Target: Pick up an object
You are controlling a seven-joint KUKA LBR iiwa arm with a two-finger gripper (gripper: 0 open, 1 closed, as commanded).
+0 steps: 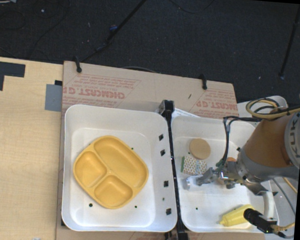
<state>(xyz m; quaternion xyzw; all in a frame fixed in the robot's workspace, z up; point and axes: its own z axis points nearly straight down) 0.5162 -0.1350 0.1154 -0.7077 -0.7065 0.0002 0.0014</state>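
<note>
Hovering low in the right bin (203, 226), gripper (196, 180) sits just beside the patterned cup (198, 154). Nothing lifted yet. Open or closed: can't tell.

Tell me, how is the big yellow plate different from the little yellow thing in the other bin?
The yellow plate is far bigger than the little yellow thing. The plate is flat with three sections; the little thing is a lump. The plate is deeper yellow; the little thing is paler. Both are yellow.
</note>
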